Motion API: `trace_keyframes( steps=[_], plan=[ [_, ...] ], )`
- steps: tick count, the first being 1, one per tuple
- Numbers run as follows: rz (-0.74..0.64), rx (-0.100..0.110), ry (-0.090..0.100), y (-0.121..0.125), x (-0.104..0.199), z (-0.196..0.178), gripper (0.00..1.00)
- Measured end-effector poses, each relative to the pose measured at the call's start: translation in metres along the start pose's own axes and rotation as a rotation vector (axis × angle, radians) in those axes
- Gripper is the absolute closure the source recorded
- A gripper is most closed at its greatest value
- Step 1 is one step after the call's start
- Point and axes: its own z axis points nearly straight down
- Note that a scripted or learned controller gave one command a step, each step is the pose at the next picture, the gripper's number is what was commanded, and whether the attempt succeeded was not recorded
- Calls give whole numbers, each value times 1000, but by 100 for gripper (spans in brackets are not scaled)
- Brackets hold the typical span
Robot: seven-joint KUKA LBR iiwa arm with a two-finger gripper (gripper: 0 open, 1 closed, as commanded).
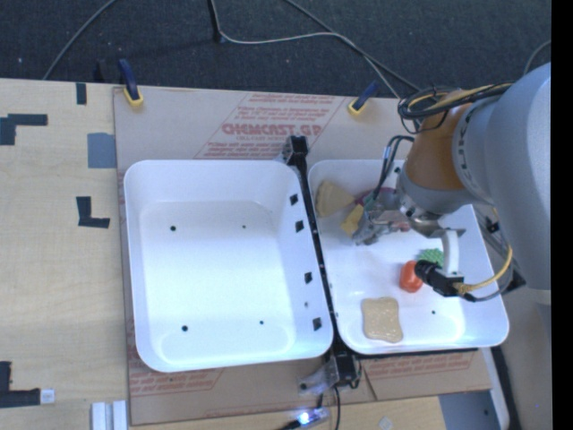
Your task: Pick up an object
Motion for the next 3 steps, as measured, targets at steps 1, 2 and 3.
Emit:
trace_keyframes(
  steps=[1,2,3],
  plan=[
    [0,1,0,0,0,1,0],
    [-3,6,3,59,14,12,0],
    [-2,4,1,58,13,1,100]
  ],
)
